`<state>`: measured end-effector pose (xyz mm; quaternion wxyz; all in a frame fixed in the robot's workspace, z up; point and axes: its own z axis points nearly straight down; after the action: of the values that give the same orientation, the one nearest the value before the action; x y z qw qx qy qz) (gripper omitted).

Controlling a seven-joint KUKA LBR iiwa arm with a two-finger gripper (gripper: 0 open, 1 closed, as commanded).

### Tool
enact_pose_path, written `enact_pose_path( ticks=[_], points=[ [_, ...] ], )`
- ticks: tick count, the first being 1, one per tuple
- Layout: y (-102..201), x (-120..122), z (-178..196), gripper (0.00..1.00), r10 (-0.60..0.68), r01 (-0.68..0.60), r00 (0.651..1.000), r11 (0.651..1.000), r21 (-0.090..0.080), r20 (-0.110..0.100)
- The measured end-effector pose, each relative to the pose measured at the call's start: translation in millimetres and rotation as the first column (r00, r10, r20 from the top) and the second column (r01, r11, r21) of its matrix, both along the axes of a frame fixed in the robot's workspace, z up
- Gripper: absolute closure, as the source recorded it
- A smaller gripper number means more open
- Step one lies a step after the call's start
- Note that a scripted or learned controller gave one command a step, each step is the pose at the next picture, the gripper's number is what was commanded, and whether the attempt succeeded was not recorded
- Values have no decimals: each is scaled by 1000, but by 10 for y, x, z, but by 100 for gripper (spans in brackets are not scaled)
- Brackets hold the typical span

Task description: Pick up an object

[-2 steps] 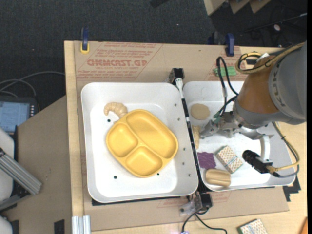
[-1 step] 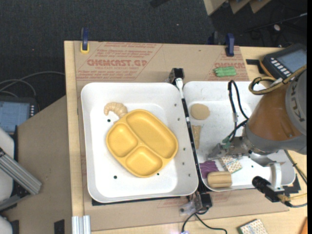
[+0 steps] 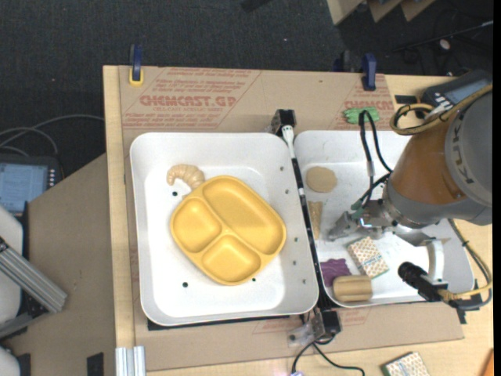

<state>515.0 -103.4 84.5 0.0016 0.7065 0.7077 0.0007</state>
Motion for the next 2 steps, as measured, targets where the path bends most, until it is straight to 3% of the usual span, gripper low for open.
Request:
enact_pose_path(
  ticks=[2],
  points=[
    [72, 1432, 10, 0, 2, -2, 1000, 1000, 0, 4]
  ],
)
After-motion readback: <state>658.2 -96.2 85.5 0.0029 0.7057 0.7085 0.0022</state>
